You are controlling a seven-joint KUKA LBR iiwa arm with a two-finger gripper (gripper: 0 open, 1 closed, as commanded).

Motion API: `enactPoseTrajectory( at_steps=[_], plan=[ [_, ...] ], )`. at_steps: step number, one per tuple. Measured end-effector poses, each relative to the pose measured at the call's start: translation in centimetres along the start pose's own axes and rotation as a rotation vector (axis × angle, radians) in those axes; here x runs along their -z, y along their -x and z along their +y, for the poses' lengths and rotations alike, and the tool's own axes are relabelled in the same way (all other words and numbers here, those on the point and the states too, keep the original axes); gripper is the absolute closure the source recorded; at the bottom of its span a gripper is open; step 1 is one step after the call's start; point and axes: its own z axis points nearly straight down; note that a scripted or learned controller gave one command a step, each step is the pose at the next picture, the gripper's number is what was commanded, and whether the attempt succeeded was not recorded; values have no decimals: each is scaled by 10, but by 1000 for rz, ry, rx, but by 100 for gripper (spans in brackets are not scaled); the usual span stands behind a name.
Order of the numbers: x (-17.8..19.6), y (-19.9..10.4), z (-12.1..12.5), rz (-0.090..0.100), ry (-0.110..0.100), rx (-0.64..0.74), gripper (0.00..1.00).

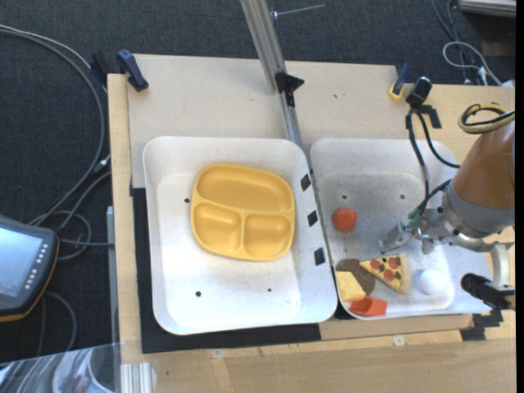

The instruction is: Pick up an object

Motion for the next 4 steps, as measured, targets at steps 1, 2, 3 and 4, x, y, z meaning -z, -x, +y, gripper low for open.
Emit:
enactPoseTrajectory(
  at_steps=[1, 2, 3, 4],
  plan=[
    [14, -1, 2, -2, 8, 2, 100],
    [62, 5, -4, -5, 13, 2, 100],
    [126, 4, 2, -6, 16, 4, 100],
    [180, 4, 3, -6, 15, 3, 100]
  ],
)
